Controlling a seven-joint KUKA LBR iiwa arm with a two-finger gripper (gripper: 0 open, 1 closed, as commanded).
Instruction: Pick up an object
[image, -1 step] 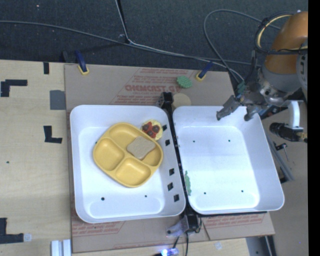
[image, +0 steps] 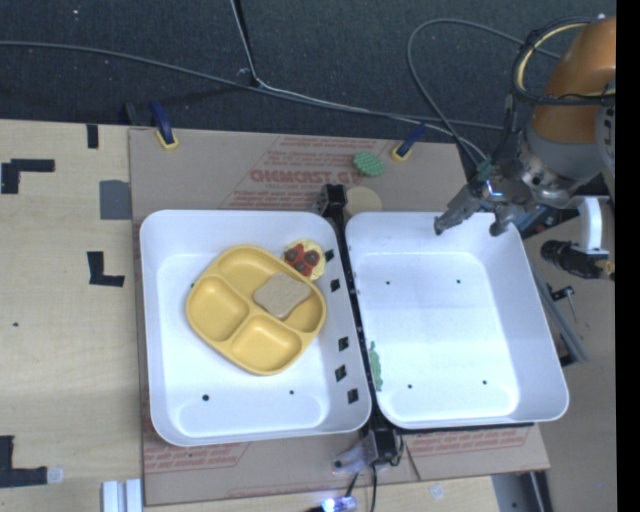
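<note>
Camera view: fixed, looking down at a slant on both bins.
Left bin (image: 165, 330): white and shallow, well to the left of the gripper; holds the tray.
Yellow tray (image: 225, 305): divided into compartments, lies tilted in the left bin, far left of and below the gripper.
Bread slice (image: 281, 294): tan and flat, rests in the tray's right compartment, well apart from the gripper.
Red-and-dark object (image: 304, 259): small, sits at the tray's upper right corner, near the divide between the bins, left of the gripper.
Green object (image: 367, 162): small, lies on the cardboard behind the bins, up and left of the gripper.
Right bin (image: 540, 330): white, its back rim directly under the gripper.
Gripper (image: 468, 220): fingers spread wide with nothing between them, hanging over the right bin's back rim.
Arm (image: 575, 90): grey with orange band, enters from the upper right.
</note>
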